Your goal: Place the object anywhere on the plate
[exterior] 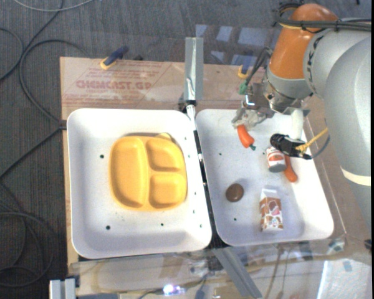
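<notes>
In the right bin (311, 226), near its top edge, the carrot (245, 136) hangs tilted just under the gripper (248, 121). You can see its upper end between the nearly closed fingers. Judged light, stiff, smooth plastic: prone to slip or swing, better held mid-length. The plate (148, 172) sits in the left bin, well apart.

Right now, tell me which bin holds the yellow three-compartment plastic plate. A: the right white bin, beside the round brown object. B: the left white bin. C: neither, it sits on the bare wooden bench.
B: the yellow three-compartment plastic plate lies inside the left white bin, while the round brown object sits in the right white bin.
</notes>
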